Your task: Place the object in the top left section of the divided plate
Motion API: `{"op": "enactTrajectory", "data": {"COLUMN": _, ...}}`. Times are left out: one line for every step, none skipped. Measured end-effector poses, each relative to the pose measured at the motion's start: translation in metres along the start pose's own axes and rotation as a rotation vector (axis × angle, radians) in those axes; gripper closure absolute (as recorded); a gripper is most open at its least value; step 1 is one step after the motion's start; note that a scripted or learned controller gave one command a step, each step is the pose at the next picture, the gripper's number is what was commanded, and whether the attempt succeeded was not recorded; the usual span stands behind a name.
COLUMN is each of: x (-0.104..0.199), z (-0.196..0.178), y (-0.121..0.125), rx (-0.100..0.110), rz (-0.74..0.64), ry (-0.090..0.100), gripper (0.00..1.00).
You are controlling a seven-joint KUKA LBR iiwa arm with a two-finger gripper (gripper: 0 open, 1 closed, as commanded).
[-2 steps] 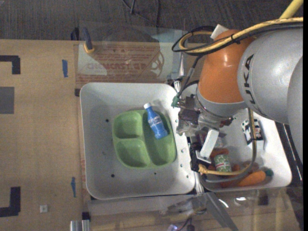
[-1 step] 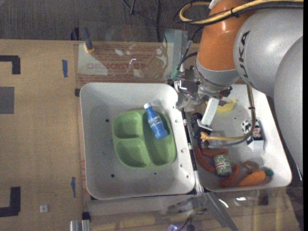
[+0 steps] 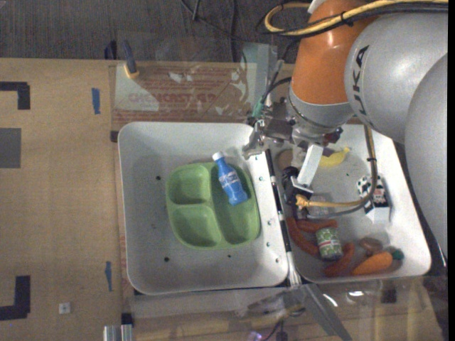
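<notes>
Two shallow white bins sat side by side on the surface (image 3: pixel 57 190) in the camera view, and the arm reached in from the right with its orange band over the wall they share. The left bin (image 3: pixel 138 190) held the green divided plate (image 3: pixel 199 215), which had two smaller sections on its left side, one far and one near, and one long section down its right. The blue bottle (image 3: pixel 231 181) lay on its side on the far part of that plate. Its white cap pointed far and left, over the far rim, and its base pointed near and right, so its long axis ran on a diagonal. Most of its body seemed to rest in the far end of the long right section, just right of the ridge that bounds the far left section; I judged it close to the target but not clearly inside it. The hand (image 3: pixel 261 142) hung above the shared wall, at the far right corner of the left bin. Whether it was apart or together could not be told, and nothing was seen gripped in it. The bottle lay just left of the hand and a little nearer, so any correction would mean a short reach left, meeting the bottle across that diagonal. The right bin (image 3: pixel 416 244) held a banana (image 3: pixel 334 156), red sausages (image 3: pixel 302 234), a small green can (image 3: pixel 328 242) and a carrot (image 3: pixel 375 263).
</notes>
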State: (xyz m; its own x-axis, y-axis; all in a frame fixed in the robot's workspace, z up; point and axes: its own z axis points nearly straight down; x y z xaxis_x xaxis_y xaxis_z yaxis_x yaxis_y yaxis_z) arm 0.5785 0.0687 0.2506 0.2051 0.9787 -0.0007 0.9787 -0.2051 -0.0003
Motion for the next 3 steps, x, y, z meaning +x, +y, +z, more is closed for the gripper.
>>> {"op": "enactTrajectory", "data": {"x": -0.013, "z": 0.052, "y": -0.097, "rx": 0.003, "rz": -0.206, "ry": 0.000, "gripper": 0.00}}
{"op": "enactTrajectory", "data": {"x": -0.017, "z": 0.043, "y": -0.095, "rx": 0.002, "rz": -0.197, "ry": 0.000, "gripper": 1.00}}
{"op": "enactTrajectory", "data": {"x": 0.003, "z": 0.046, "y": -0.030, "rx": -0.001, "rz": -0.244, "ry": 0.000, "gripper": 1.00}}
